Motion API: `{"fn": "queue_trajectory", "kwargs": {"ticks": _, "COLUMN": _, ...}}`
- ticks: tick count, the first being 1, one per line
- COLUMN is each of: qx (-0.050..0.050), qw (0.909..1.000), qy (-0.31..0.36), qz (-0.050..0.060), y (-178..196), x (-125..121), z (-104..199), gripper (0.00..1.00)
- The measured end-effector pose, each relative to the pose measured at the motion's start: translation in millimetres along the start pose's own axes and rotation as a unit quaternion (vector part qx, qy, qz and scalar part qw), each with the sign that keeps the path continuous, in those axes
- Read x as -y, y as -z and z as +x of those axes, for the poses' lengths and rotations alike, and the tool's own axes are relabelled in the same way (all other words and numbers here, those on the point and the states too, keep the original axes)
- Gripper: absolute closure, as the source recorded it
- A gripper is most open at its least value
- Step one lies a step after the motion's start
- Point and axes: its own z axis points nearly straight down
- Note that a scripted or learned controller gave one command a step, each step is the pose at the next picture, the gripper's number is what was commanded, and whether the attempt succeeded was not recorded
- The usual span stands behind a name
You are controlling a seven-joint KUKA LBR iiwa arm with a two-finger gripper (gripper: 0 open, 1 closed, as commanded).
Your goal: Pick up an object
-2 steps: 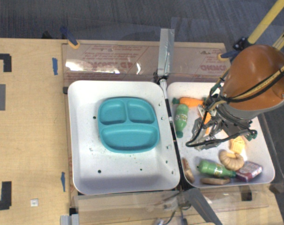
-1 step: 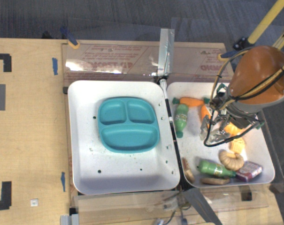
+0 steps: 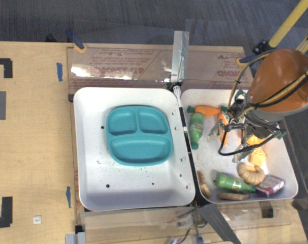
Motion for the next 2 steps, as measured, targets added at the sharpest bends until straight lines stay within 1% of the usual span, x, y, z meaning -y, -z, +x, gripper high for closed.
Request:
{"fn": "queue_trajectory", "kwargs": {"ticks": 1, "qx": 0.001, "qw": 0.9994, "qy": -0.033, "qz": 0.001, "y": -48, "x": 9, "z": 43, "gripper": 0.00}}
{"fn": "queue_trajectory", "kwargs": {"ticks": 2, "qx": 0.002, "qw": 0.9999, "qy": 0.014, "qz": 0.002, "y": -48, "x": 23, "z": -25, "gripper": 0.00}}
